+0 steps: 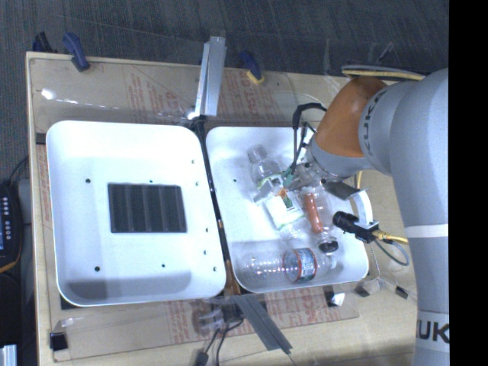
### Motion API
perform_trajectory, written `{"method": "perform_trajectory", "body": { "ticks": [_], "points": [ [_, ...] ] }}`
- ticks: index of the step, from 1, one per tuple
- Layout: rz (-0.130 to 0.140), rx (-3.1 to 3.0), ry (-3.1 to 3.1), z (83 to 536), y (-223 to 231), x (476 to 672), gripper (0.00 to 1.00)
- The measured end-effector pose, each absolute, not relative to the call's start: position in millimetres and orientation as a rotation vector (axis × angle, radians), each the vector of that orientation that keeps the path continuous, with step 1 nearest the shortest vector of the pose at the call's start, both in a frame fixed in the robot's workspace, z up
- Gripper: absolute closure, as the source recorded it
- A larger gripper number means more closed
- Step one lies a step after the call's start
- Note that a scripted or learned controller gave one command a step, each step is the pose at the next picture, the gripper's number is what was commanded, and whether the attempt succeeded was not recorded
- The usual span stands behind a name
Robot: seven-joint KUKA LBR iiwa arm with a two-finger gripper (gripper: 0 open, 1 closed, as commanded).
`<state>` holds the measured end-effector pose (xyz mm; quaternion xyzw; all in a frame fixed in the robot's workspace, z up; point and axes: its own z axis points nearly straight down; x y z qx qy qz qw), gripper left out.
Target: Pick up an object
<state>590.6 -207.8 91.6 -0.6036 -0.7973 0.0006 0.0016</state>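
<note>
The claw (293, 175) is down inside the right bin (229, 204), reaching in from the right below the arm's orange band (347, 120). Its fingers are lost among the clutter beneath the wrist, so I cannot tell whether they stand wide, narrow, or closed on anything.

Just to the claw's left lies a small clear bottle (263, 166), tilted, its cap toward the bin's far wall. Directly below the claw sits a white boxy object (284, 212) with a bit of green and orange at its upper end; whether the claw touches it cannot be told. Beside that, to the right, lies a slim orange-brown tube (313, 212), lengthwise toward the near side. A small dark round item (328, 244) rests just below the tube.

Along the bin's near wall a large clear plastic bottle (286, 264) lies on its side, with a banded label near its right end.

The left bin (76, 151) sits touching the right one, with a dark ribbed rectangle (146, 208) on its floor. Both bins rest on the counter (114, 82), where blue clamps (75, 52) grip the far edge.
</note>
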Motion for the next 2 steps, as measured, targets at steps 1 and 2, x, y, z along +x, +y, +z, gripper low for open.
{"method": "perform_trajectory", "body": {
  "ticks": [1,2],
  "points": [
    [0.002,-1.889,-2.507,103.2,-207.3,591.7,1.0],
    [0.001,-1.768,-2.597,218.2,-188.2,639.0,1.0]
  ]
}}
